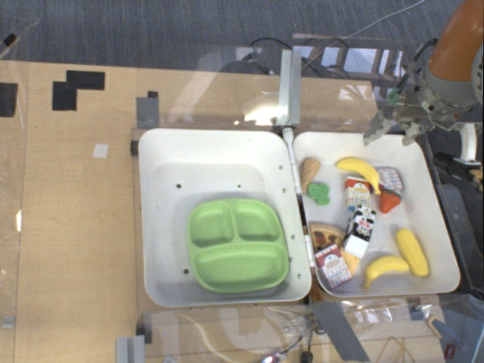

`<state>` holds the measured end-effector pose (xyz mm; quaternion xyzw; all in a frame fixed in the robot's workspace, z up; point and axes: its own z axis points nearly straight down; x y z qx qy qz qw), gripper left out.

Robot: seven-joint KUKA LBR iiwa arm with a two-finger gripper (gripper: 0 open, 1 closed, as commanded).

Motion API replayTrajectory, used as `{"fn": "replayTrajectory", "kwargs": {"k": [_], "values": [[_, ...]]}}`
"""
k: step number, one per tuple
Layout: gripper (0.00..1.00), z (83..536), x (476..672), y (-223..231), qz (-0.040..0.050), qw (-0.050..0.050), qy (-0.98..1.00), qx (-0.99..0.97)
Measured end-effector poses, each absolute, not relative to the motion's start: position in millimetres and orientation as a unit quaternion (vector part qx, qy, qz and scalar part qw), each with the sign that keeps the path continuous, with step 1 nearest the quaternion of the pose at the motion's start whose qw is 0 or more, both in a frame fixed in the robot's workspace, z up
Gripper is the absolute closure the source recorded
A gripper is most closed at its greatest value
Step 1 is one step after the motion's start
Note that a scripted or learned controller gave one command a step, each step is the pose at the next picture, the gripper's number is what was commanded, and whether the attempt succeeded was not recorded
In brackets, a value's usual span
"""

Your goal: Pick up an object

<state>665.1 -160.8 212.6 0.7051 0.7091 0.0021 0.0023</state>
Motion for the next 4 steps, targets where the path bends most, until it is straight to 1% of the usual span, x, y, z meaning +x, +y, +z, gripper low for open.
{"fn": "replayTrajectory", "kwargs": {"k": [1,2,3,4], "values": [[0.0,92,671.2,-171,0.0022,0.004,0.702,0.712],[0.0,88,627.1,-186,0.0026,0.004,0.702,0.712],[1.0,102,630.6,-184,0.0067,0.007,0.702,0.712],[1.0,204,670.6,-122,0.0041,0.004,0.718,0.696]]}}
